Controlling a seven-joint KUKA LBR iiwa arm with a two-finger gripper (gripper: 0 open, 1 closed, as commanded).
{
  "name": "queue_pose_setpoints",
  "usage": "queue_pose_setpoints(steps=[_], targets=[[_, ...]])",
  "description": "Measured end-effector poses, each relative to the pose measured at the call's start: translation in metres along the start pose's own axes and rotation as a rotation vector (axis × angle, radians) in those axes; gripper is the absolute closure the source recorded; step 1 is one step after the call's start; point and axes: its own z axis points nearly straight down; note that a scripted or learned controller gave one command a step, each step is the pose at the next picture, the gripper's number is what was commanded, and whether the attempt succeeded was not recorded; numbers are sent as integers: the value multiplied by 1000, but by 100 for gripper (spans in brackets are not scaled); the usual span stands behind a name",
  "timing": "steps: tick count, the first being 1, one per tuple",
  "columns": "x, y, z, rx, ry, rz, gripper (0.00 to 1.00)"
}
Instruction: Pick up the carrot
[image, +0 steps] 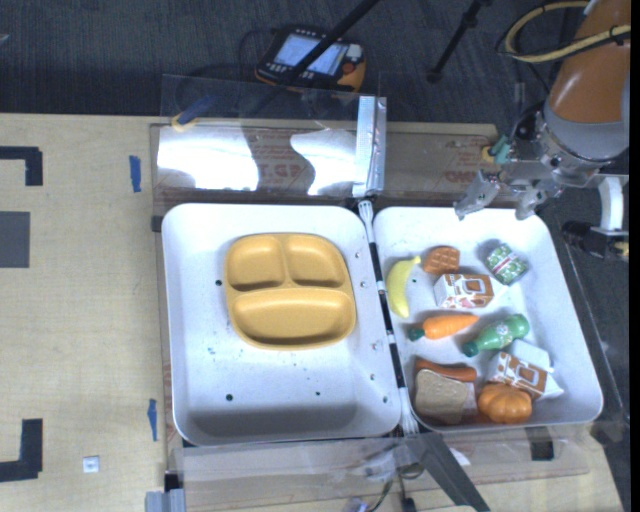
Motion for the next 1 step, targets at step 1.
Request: queue_pose_setpoints(steps=[1], targets=[[-20,12,-93,-4,-2,47,0]])
